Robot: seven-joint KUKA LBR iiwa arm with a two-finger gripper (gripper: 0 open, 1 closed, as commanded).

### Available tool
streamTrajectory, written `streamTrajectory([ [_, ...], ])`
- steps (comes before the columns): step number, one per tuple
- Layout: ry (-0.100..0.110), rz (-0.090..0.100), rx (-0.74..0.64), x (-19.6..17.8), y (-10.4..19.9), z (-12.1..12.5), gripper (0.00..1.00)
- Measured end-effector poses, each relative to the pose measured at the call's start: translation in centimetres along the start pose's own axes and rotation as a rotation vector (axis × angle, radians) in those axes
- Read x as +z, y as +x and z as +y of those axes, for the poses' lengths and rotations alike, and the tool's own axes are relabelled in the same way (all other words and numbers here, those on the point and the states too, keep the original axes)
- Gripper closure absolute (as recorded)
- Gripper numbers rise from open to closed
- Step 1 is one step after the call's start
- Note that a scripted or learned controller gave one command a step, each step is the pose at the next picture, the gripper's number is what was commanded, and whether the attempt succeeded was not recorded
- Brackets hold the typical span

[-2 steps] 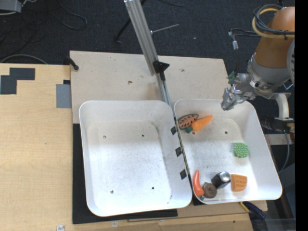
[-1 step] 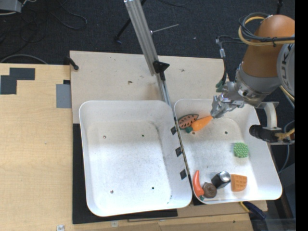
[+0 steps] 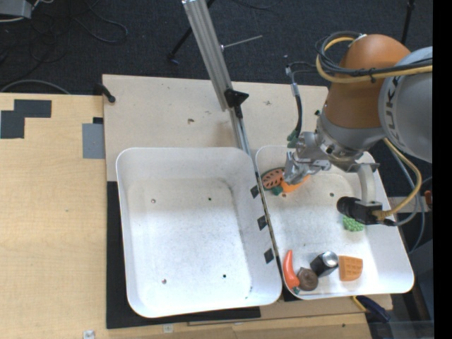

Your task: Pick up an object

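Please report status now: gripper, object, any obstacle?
Gripper low in right bin, far left corner. Orange-brown object just beside it; grasp unconfirmed. Divider wall close.

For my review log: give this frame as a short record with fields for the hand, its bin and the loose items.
hand: low over the right bin's far left corner, at a small orange and brown item
right bin: white, holds all items
near edge items: red piece, brown round piece, dark cylinder, orange wedge
right side: green item
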State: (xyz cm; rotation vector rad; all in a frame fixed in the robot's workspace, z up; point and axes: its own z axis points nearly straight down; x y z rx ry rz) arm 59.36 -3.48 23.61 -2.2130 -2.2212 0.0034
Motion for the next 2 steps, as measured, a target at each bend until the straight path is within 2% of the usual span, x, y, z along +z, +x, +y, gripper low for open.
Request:
streamTrajectory([
  [2, 0.000, -0.001, -0.001, -1.1, 9.7, -4.2, 1.00],
])
